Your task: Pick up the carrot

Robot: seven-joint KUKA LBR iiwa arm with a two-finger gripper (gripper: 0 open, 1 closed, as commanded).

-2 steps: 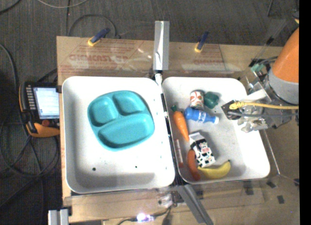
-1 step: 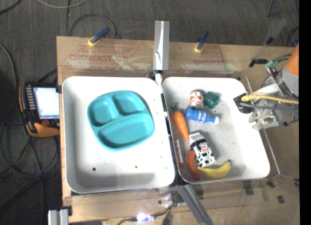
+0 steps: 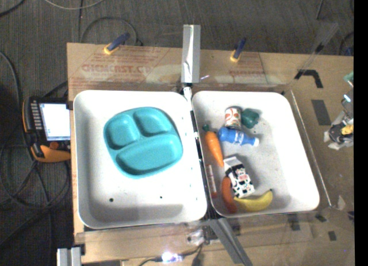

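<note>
The carrot (image 3: 214, 149) is orange with a small green top. It lies lengthwise in the right bin (image 3: 299, 144), close to that bin's left wall, with the top pointing to the back. A blue bottle (image 3: 237, 138) lies just right of its upper half, almost touching it. A cow-patterned carton (image 3: 238, 180) sits near its lower tip.
The right bin also holds a small can (image 3: 232, 116), a dark teal piece (image 3: 250, 118), a banana (image 3: 253, 200) and a red-orange piece (image 3: 227, 194) at the front. A teal divided plate (image 3: 144, 139) rests in the left bin (image 3: 92, 190). Small hardware (image 3: 340, 130) sits at the bench's right edge.
</note>
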